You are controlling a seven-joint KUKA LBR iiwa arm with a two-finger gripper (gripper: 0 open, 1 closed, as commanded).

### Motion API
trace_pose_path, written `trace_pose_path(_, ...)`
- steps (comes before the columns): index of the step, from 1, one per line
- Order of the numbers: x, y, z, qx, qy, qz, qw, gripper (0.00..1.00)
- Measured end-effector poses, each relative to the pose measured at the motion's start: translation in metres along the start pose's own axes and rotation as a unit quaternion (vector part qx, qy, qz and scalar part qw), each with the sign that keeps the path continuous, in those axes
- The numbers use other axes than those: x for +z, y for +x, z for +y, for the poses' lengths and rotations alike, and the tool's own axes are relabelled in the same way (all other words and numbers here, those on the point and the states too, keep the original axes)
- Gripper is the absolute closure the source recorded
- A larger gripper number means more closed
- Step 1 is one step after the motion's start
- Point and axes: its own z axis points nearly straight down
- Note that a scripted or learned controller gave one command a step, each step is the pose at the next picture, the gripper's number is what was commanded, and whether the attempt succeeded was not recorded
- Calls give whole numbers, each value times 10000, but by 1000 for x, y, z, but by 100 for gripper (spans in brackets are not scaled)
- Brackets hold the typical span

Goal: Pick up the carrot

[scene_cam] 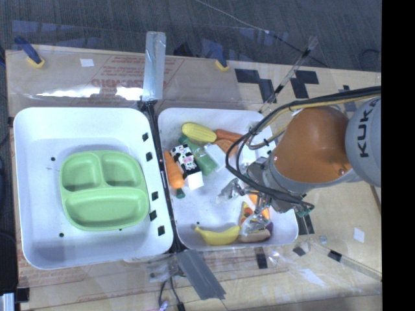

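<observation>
Metal-grey gripper [259,207] hung low in right bin [214,229], over clutter nr its lower edge; open/shut — couldn't tell. Carrot [173,172] lay well left of it, vs. the bin's left wall, long axis running top-to-bottom, orange, tapered, green at lower end. Curved yellow banana [217,234] just beside gripper.

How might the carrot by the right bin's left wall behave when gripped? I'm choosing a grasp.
The carrot looks like smooth toy plastic, so probably stiff, light and somewhat slippery. Its rounded, tapered body may roll or squirt sideways; lying against the bin wall likely limits finger access.
</observation>
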Motion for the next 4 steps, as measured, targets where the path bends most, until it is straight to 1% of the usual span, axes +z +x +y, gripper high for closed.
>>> trace_pose_path(1, 40, 7, -34, -76, 11, -32, 10000, 0)
trace_pose_path(2, 30, 5, -33, -114, 20, -35, 9999, 100)
trace_pose_path(3, 31, 5, -33, -116, 17, -32, 9999, 0)
trace_pose_path(4, 38, 10, -39, 330, 20, -39, 9994, 0)
